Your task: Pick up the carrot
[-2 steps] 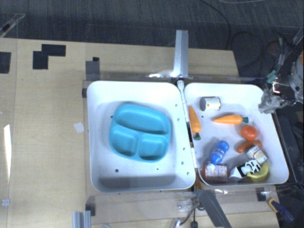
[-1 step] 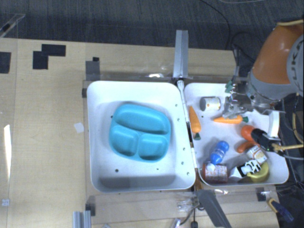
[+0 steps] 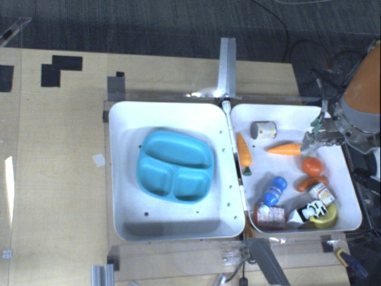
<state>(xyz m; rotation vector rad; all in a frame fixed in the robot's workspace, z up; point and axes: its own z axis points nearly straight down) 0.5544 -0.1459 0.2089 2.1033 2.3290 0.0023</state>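
Observation:
A carrot [image 3: 243, 150], orange with a green stalk end, lies lengthwise along the left wall of the right bin [image 3: 297, 113]. A second orange tapered piece [image 3: 284, 149] lies crosswise in the middle of that bin, with its tip pointing left. My gripper [image 3: 314, 137] hangs low over the right side of the bin, just right of and slightly above the thick end of the tapered piece. It is well apart from the carrot at the wall. Nothing can be seen held in it.
The right bin also holds a small silver can [image 3: 263, 129], a red-orange round fruit [image 3: 312, 166], a blue bottle [image 3: 274, 190], a red-labelled can [image 3: 271, 214] and a yellow item [image 3: 324, 218]. A blue divided plate [image 3: 175, 164] sits in the left bin [image 3: 128, 159].

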